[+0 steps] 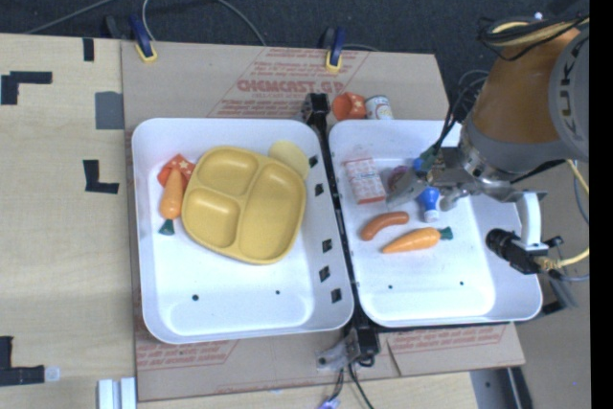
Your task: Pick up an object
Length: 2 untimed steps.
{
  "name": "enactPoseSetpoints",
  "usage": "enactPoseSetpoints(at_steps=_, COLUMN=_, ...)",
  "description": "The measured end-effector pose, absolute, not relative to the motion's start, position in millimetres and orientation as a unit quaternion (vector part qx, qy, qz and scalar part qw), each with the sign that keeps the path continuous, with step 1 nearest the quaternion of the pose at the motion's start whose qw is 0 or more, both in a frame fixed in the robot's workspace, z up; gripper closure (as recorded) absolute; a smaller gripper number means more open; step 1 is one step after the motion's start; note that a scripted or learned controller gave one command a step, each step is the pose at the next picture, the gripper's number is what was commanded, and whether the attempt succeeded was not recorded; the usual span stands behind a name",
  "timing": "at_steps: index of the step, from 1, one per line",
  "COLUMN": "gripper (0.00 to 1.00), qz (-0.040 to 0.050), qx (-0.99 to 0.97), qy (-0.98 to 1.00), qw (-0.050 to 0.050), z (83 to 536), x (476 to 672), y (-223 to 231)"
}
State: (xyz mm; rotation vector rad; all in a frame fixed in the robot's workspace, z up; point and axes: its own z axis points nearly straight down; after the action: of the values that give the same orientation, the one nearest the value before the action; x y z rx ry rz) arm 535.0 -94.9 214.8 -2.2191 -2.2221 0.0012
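the arm (522, 101) reached over the right bin (479, 302). gripper (429, 185) sat low in that bin, just above a small blue-and-white object (430, 200); finger state could not be told. in the same bin, a sausage (384, 225) lay left of the gripper, a carrot (414, 240) just below it, a small packet (364, 179) further left. the left bin (230, 316) held a yellow divided plate (243, 203).
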Motion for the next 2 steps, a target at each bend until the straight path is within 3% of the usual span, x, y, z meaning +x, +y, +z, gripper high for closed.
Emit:
enactPoseSetpoints(at_steps=1, gripper=0.0, qz=0.0013, qx=-0.707, qy=-0.707, qw=0.001, z=128.3, x=597.7, y=-114.6)
enactPoseSetpoints(at_steps=2, gripper=0.0, qz=0.0001, qx=-0.707, qy=-0.707, qw=-0.001, z=86.0, x=589.6, y=-95.1)
